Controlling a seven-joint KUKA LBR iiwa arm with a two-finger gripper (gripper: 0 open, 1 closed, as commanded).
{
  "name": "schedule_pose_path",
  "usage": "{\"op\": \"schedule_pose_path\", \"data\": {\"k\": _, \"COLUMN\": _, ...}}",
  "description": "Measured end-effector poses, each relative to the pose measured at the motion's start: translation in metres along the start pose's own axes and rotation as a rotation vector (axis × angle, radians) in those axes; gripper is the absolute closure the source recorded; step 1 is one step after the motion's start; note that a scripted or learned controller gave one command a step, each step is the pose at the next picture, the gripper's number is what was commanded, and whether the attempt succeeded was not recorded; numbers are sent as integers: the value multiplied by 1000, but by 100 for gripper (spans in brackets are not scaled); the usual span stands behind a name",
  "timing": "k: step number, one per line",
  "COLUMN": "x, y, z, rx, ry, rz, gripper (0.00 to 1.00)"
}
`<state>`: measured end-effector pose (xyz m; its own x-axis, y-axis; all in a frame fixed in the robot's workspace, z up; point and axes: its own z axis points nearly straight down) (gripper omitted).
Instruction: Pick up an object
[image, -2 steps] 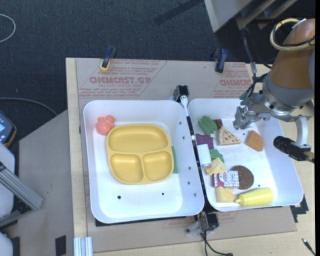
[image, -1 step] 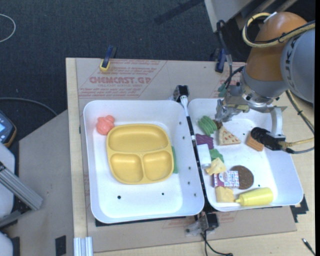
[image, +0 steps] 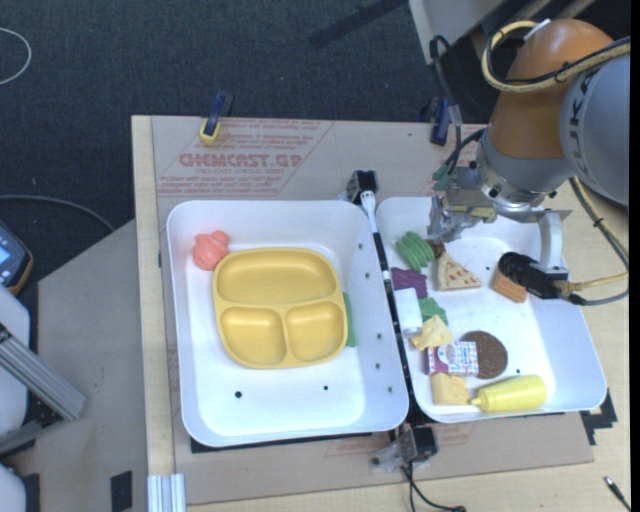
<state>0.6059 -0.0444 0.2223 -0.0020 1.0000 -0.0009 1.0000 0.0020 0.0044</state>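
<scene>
My gripper (image: 444, 226) hangs over the back left part of the right bin (image: 570, 340). Just below it lie a green toy vegetable (image: 414, 249) and a triangular toast wedge (image: 458, 274). The same bin holds several more toy foods: a purple piece (image: 407, 282), a yellow cheese bit (image: 433, 333), a brown cookie (image: 488, 353), a yellow mustard bottle (image: 510, 393) and an orange-brown block (image: 509, 289). Nothing is visibly held.
The left bin (image: 190, 330) holds a yellow divided plate (image: 279, 305) and a pink toy (image: 210, 250) at its back left corner. A green item (image: 347, 320) peeks from under the plate's right edge. A black cabled part (image: 527, 273) juts over the right bin.
</scene>
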Motion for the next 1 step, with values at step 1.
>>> {"op": "schedule_pose_path", "data": {"k": 1, "x": -6, "y": 6, "z": -13, "rx": -1, "ry": -1, "rz": 1, "gripper": 100}}
